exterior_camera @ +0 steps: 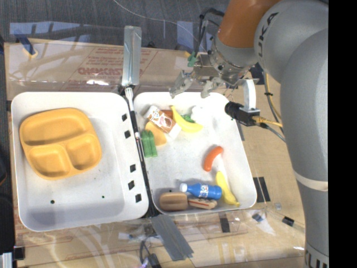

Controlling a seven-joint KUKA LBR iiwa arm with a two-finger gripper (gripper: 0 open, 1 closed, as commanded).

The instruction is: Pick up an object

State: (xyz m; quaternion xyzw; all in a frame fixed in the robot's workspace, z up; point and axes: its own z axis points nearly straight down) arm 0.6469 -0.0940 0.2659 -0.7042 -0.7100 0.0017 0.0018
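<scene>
At nine o'clock, a yellow divided tray [58, 143] lies in the left bin [33, 216]. Centre, the right bin [237, 149] holds a banana [187, 123], sausage [212, 157] and blue bottle [202, 191]. At one o'clock the gripper [194, 89] hangs spread, seemingly empty, over the bin's far rim.

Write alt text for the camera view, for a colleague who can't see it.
A grey robot arm's gripper hangs open over the back edge of the right bin, holding nothing. That bin holds toy food, including a banana, a hot dog and a blue bottle; the left bin holds a yellow divided tray.
</scene>
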